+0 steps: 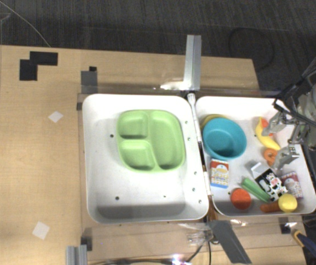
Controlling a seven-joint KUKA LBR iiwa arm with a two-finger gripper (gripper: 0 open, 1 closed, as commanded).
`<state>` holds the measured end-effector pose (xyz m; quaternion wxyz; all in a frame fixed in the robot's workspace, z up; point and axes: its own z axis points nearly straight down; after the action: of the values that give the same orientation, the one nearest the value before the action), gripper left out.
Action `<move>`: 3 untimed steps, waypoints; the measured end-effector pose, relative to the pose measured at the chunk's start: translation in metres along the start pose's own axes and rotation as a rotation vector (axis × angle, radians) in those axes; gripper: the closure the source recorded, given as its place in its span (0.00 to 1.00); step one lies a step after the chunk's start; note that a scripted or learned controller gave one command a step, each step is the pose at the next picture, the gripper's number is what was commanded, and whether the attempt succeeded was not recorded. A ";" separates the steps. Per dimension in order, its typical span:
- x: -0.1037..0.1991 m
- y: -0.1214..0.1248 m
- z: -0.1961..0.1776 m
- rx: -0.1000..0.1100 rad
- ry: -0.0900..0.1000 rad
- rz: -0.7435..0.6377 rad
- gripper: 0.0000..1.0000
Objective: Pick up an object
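The gripper point(284, 138) hangs over the right bin point(241, 105) with its two fingers spread apart and nothing between them. A banana point(266, 137) lies just left of the fingers, touching or nearly so — an orange piece point(270, 155) sits right below it. Farther left stands a blue bowl point(224, 138). Below the gripper lie a black-and-white toy point(270, 183), a yellow ball point(288, 203) and a red tomato point(241, 198). Well to the left, a green divided plate point(149, 139) rests in the left bin point(100, 148).
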<state>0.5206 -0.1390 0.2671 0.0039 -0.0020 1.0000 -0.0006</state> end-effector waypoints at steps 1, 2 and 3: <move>-0.013 -0.022 0.147 -0.003 0.009 -0.073 0.00; -0.034 -0.016 0.156 0.016 0.006 -0.058 0.00; -0.080 -0.028 0.179 0.008 -0.005 -0.033 0.00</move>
<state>0.6026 -0.1671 0.0892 0.0065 -0.0184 0.9998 -0.0048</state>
